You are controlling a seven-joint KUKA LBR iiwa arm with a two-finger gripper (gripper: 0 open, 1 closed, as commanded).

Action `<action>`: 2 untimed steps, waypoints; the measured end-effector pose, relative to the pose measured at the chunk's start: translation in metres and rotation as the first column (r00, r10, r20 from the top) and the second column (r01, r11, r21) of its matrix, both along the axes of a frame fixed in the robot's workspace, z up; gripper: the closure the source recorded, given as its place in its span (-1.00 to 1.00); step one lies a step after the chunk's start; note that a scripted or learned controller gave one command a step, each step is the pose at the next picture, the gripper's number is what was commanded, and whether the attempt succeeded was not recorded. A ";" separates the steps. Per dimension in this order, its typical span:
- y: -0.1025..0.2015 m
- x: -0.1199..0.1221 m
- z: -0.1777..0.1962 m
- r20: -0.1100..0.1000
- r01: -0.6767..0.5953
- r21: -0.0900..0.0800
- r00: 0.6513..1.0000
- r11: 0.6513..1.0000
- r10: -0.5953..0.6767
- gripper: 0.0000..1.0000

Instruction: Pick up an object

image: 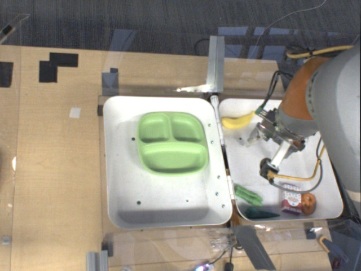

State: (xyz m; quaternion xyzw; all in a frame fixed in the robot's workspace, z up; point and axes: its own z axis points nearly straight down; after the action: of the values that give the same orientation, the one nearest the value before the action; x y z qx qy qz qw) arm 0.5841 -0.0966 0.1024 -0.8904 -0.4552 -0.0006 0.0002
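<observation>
Poised low over the far left part of the right bin (251,171), the hand (252,135) sits just beside a yellow banana (237,121). Whether the hand is spread or pressed together cannot be told from this angle, and nothing can be seen pinched in it. The banana lies on the bin's floor near the far left corner, close to the wall shared with the other bin, its curve running roughly along the far wall.

At the near side of the same bin, a bright green pod (248,195) lies by the left wall, and a darker green item (260,213) rests just beside it against the near wall. Toward the near right corner, a small purple-and-white packet (291,202) touches a red-orange fruit (308,203).

From the right, the grey arm (338,112) with its orange band reaches in above the bin. The left bin (121,168) holds a light green divided plate (172,141) with three compartments, set slightly toward the far side. Both bins stand side by side on the pale wooden surface (56,151).
</observation>
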 end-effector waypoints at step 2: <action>0.001 0.078 -0.006 0.004 -0.503 -0.005 0.864 0.864 0.503 -1.00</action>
State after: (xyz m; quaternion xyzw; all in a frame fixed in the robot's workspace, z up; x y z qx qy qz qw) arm 0.6620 -0.0957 0.0967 -0.7410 -0.6715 -0.0021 -0.0025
